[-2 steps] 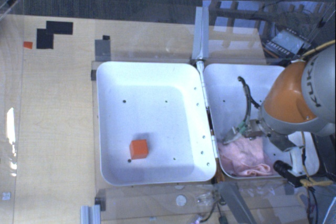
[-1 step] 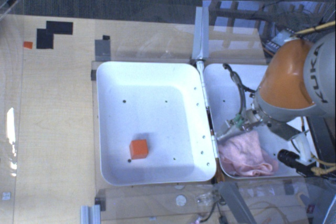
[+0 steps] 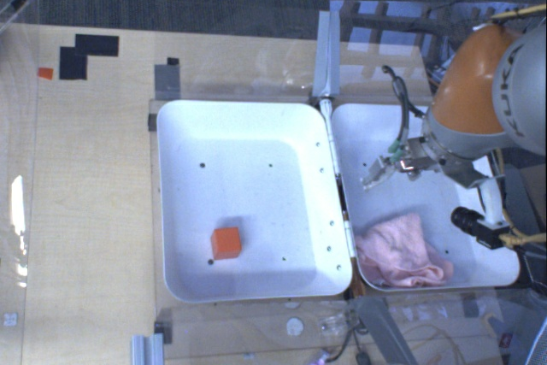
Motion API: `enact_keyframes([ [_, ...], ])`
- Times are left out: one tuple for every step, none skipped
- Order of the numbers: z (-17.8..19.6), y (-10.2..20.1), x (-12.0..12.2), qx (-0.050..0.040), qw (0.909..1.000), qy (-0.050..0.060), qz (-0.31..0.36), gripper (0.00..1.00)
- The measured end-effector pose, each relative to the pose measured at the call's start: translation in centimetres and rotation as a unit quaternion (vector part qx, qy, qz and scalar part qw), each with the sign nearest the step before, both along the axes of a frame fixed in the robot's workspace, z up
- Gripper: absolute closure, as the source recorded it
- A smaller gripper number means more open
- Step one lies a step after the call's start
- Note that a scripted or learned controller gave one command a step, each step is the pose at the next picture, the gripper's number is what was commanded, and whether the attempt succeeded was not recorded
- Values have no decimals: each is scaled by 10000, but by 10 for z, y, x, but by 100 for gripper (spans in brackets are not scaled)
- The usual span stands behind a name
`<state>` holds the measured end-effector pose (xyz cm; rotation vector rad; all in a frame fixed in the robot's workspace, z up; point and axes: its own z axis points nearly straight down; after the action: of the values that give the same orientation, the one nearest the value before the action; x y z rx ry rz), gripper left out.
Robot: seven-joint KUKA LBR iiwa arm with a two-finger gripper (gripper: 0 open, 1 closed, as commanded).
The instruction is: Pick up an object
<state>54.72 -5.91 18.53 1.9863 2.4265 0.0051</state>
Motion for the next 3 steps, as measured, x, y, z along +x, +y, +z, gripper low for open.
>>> enact_keyframes([
  [-3, -46, -53, 6, 9953, 7, -972, 0],
  [16, 8, -35, 1, 9997, -1, 243, 0],
  [-95, -64, -33, -9, 9998, -56, -197, 0],
])
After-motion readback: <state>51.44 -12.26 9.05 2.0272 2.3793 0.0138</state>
